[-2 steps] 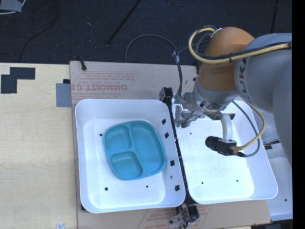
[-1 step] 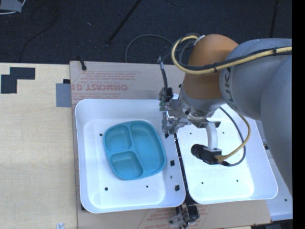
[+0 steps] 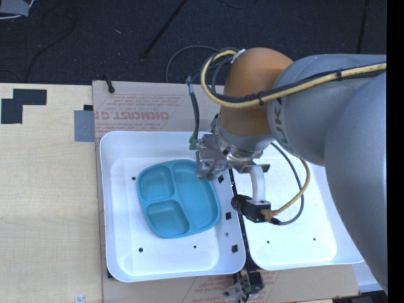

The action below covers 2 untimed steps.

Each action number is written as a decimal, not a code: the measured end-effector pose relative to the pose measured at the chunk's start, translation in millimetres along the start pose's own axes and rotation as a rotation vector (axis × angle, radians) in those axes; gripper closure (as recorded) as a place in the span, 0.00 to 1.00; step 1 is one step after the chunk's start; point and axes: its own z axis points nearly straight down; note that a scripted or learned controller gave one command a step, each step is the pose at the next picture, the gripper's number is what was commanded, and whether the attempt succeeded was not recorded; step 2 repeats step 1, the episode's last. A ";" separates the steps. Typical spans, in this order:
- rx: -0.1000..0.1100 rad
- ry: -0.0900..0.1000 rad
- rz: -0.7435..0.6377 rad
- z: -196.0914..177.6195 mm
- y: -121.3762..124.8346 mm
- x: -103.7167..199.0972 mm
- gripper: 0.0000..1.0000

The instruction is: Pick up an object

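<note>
A blue divided plate (image 3: 177,199) with three compartments lies flat in the left white bin (image 3: 126,245). My gripper (image 3: 206,166) hangs at the plate's upper right rim, under the orange band and grey wrist of the arm. The wrist hides most of the gripper from above.
The right white bin (image 3: 297,245) sits beside the left one, partly covered by the arm. A black clip and yellow cable (image 3: 252,208) hang over the divide between the bins. Cardboard (image 3: 132,112) lies behind the bins and a wooden benchtop (image 3: 44,201) to the left.
</note>
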 end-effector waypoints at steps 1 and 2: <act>0.000 0.000 0.001 -0.1 0.1 -0.3 0.00; 0.000 0.000 0.001 -0.1 0.1 -0.3 0.00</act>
